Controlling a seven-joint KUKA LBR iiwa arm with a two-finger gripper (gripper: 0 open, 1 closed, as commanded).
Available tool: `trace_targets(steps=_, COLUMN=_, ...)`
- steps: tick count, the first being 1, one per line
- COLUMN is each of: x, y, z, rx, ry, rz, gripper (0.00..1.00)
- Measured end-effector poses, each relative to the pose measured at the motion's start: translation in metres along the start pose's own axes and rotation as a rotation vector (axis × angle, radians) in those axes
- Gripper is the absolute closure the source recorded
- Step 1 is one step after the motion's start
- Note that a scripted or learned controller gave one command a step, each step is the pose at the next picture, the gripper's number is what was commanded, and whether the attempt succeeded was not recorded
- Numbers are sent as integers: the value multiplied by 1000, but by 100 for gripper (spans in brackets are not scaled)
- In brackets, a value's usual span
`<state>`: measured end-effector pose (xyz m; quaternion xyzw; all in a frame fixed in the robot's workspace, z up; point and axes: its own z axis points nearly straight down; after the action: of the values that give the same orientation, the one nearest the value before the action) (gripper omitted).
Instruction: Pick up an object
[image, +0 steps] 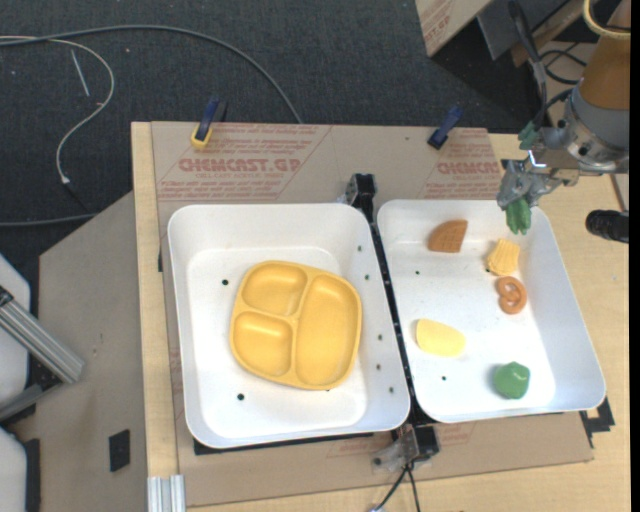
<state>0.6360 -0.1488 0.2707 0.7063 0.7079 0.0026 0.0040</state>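
So my end effector is hanging over the far edge of the right bin, and there's a small green thing pinched between my fingers, up off the bin floor. Can't make out what it is exactly, just green and kind of long.

Down in that same bin: a brownish wedge near the far side, a yellow ridged piece just to its right, and a little orange pretzel-looking ring right below that, close but not quite touching as far as I can tell. Closer to the middle there's a pale yellow oval, and near the front corner a chunky green piece sitting by itself.

The left bin has a yellow divided plate with three compartments, lying flat about dead center. Both bins sit side by side on a cardboard sheet on the counter, with blue clamps at its far edge.
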Motion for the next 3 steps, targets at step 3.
trace_targets(steps=3, x=152, y=-30, z=25, rx=13, ry=5, rz=-3, gripper=100)
